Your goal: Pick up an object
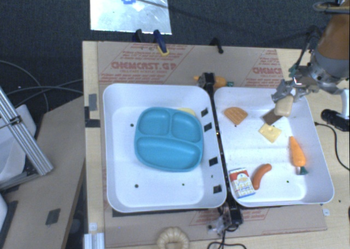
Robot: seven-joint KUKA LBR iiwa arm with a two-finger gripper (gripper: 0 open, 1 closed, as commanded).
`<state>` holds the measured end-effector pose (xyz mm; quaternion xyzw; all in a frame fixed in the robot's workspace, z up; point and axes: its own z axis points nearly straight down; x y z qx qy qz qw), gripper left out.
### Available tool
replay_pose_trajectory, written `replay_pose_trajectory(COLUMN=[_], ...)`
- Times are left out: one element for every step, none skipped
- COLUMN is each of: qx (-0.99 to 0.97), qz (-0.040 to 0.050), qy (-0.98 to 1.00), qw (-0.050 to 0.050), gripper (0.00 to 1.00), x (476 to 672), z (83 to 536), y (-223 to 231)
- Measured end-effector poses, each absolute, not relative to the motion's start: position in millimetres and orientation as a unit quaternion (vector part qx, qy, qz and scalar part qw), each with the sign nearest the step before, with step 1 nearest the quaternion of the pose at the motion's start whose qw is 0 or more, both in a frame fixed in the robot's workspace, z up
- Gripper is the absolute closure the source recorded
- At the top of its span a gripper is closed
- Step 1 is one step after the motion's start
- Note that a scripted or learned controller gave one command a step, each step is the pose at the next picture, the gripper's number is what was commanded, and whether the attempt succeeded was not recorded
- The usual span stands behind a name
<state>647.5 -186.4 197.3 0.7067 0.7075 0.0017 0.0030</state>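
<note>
Status: the pick appears to be under way but not confirmed.

The gripper [284,99] hangs over the far right part of the right bin [311,190], with the grey arm [328,59] entering from the right. A pale beige piece [284,106] sits right at the fingertips and casts a dark shadow on the bin floor beneath it, which suggests it is off the floor. Whether it is truly clamped between the fingers cannot be told at this resolution, nor can the width of the opening.

Remaining objects in the right bin: a yellow cheese slice [269,132] just nearer than the gripper, a tan bread-like piece [235,115] to its left, a carrot [297,152] near the right wall, a sausage [261,174] and a small red-and-white box [241,182] at the near edge.

The left bin [117,187] carries a blue divided plate [168,139].

Judgement: if the grasp is real, a clean lift is left to complete.
</note>
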Motion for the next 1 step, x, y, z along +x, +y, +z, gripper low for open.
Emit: replay_pose_trajectory(qx=[0.706], qz=[0.0017], qy=[0.709], qw=[0.003], gripper=[1.00], x=[649.0], z=[227.2], y=[-186.7])
